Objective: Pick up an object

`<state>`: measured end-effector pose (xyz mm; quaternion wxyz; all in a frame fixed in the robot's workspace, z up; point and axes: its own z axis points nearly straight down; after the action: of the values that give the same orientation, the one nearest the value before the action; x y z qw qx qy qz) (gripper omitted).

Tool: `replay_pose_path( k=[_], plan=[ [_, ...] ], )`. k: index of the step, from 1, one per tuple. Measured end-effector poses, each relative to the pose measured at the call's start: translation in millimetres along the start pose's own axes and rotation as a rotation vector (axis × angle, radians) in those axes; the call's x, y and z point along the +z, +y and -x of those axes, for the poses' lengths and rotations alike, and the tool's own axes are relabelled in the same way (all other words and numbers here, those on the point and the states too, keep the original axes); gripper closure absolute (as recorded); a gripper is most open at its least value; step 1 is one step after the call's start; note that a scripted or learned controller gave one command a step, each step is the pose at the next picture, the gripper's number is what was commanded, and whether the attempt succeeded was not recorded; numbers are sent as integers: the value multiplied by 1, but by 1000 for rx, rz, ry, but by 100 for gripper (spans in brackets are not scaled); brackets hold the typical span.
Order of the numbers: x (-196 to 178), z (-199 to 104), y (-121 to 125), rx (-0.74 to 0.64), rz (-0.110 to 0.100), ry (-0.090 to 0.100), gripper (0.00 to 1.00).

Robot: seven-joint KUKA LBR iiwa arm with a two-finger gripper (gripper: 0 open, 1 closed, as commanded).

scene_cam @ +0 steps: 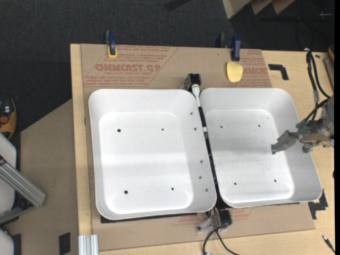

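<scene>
My gripper [295,139] hangs over the right edge of the right bin [249,105], low above its white floor, at the end of the arm that comes in from the right. A dark grey part of it juts left toward the bin's middle. Nothing shows under or against it. A small pale yellow object [234,71] lies on the brown board behind the right bin, just below a blue clamp, well apart from the gripper.
The left bin [106,110] sits beside the right one, and a black strip [204,142] joins them. Blue clamps [111,38] hold the board's far edge. Cables [314,78] run along the right side, and more trail at the front [215,224].
</scene>
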<state>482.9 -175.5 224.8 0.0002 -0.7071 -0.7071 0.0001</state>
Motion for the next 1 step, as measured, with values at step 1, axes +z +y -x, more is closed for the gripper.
replay_pose_path(
  k=[1],
  plan=[
    [-164, -49, -2, -8, 21, -3, 0]
  ],
)
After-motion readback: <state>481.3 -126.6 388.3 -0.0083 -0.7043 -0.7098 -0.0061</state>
